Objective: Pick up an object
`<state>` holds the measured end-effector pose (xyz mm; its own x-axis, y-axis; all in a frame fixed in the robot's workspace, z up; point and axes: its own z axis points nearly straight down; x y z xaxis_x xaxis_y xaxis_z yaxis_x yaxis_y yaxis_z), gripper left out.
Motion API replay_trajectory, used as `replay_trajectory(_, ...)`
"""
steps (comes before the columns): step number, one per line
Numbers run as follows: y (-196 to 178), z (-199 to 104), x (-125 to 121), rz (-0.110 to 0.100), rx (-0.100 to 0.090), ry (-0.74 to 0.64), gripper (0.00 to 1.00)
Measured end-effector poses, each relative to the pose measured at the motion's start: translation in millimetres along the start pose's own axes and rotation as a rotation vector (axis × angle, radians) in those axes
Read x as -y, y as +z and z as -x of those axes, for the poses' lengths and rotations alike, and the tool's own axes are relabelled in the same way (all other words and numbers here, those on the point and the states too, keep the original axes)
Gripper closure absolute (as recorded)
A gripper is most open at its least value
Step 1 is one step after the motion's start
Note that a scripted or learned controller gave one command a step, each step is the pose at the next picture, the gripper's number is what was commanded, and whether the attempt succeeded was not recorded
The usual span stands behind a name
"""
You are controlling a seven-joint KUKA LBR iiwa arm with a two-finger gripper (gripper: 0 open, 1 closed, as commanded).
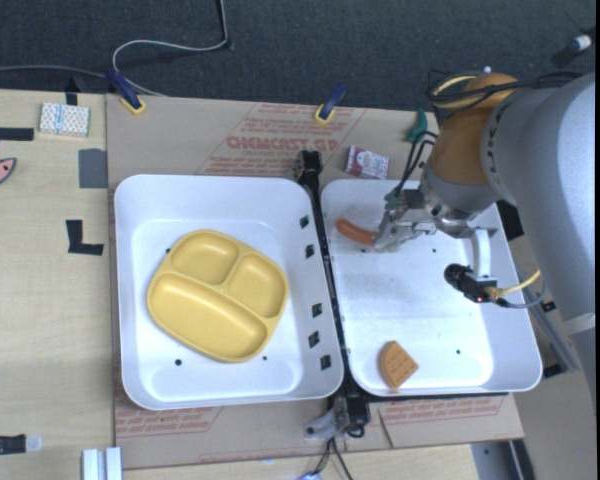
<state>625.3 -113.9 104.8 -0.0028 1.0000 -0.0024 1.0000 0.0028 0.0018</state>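
Reaching in from the right, the grey arm (pixel 540 168) with its orange band (pixel 460 138) holds its jaws (pixel 388 236) low over the far left part of the right bin (pixel 480 373); whether the jaws are apart or together cannot be told, since the wrist hides them from above. Just to their left, a small reddish-orange sausage-shaped piece (pixel 355 232) lies on the bin floor near the far left corner; its right end is very close to the jaws, but contact cannot be made out, and nothing is seen gripped. Near the front rim of the same bin rests a tan cracker-like piece (pixel 397 364), well apart from the jaws. The left bin (pixel 140 208) holds a yellow divided tray (pixel 217 294), lying flat and turned at a slant, its three compartments facing up. Both bins sit side by side on a cardboard sheet (pixel 230 138) on the table (pixel 40 298); a small red-and-white packet (pixel 365 162) lies on the cardboard just beyond the right bin.
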Motion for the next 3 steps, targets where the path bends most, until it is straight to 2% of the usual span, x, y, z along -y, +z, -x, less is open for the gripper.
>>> replay_trajectory(1, 0.1, 0.0, 0.0, 0.000, 0.001, -0.001, 0.00)
replay_trajectory(2, -9.2, -0.2, 0.1, 0.000, -0.001, -0.001, 1.00)
replay_trajectory(3, -9.1, -0.2, 0.2, -0.001, 0.000, -0.001, 0.00)
